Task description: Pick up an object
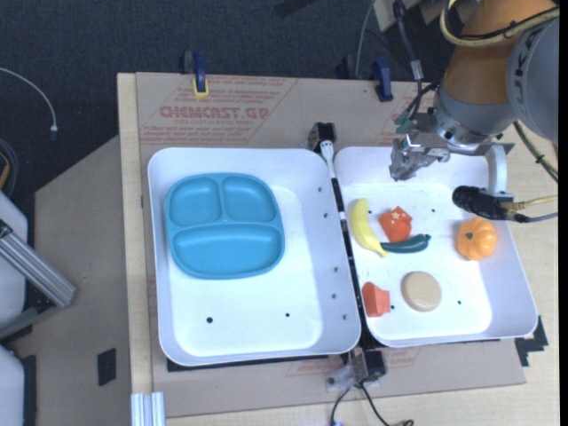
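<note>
Camera view — hand (406, 170) above right bin (510, 318)

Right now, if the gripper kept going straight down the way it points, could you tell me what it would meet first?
Most likely the bare white floor of the right bin near its far edge. The gripper hangs above that spot, and the tomato and banana lie nearer the camera, though depth is hard to judge.

Board lettering: you can read "CHEMCAST GP" in large red capitals on the brown board (217, 111) under the bins, beyond the left bin.
Upper small print: a red line sits above that name on the board; too small for you to read.
Lower small print: a red line beneath the name; likewise illegible.
</note>
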